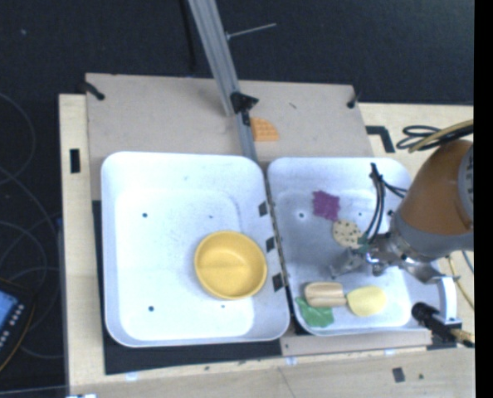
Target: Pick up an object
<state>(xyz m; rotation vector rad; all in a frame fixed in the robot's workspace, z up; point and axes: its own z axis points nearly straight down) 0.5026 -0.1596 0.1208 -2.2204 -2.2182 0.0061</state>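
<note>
Left bin: its floor is mostly bare white, and the one thing in it is a yellow bowl, upright, sitting toward the near right part, close to the divide between the bins but short of the rim.

Right bin: the far left stretch of its floor is bare; the objects crowd the middle and the near edge.

Near edge of the right bin: a tan bread-roll-shaped piece lies on its side, with a pale yellow lemon-like piece just beside it on the right (they look to be touching), and a green leaf-like scrap tucked under the roll's near left corner against the rim.

Middle of the right bin: a purple scrap lies flat toward the far side, and a speckled round cookie sits just nearer than it, apart from the roll.

Arm: it enters from the right, its orange band bulking over the right bin's far right corner, black cables looping off the wrist.

Gripper: low over the bin floor, between the cookie and the roll, angled leftward; nothing is visibly between its fingers, and whether they are spread or closed I cannot tell.

Bench: a tan board lies beyond the bins, crossed by a slanted grey rail, with a small orange tag at the rail's foot.
</note>
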